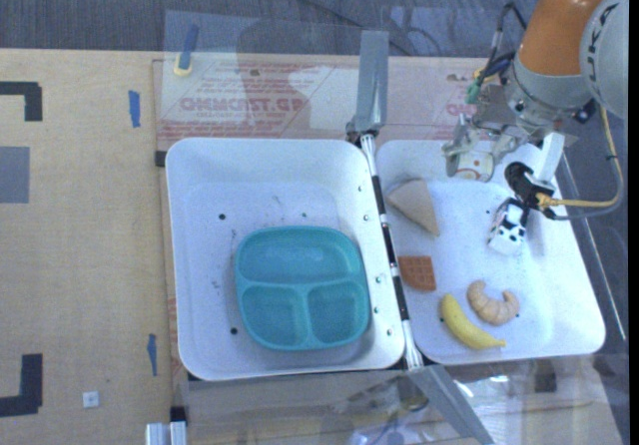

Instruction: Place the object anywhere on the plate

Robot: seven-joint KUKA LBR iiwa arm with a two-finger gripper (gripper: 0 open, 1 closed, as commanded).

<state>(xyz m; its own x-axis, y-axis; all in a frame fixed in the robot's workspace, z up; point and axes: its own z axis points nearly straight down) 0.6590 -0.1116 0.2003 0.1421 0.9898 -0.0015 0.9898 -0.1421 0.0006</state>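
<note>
In the camera view, a teal plastic plate with three compartments (300, 299) lay in the left white bin (200, 184), toward that bin's near side, with nothing resting on it. The right white bin (574, 308) held the loose items. A tan wedge-shaped piece like a slice of bread (416, 206) sat near the bin's left wall, and a small reddish-brown square waffle-textured piece (418, 272) lay just nearer the camera from it, close to the divider between the bins. A yellow toy banana (467, 324) lay at the near side of that bin, with a pale orange croissant-shaped toy (494, 303) just beside it on the right. A small white block with black spots (508, 231) stood farther back, toward the bin's right half.

The grey arm with its orange band (564, 29) came in from the upper right, and the gripper (477, 156) hung over the far edge of the right bin, apart from every item; whether it was spread or closed could not be told, and nothing was seen in its grasp. A yellow cable (584, 204) trailed from it across the bin's right side.

On the tan tabletop (80, 263), a clear sheet behind the bins bore faint reddish lettering (242, 104) that appeared reversed and could not be read. Blue tape strips (134, 108) and black corner marks (26, 100) sat at the left.
</note>
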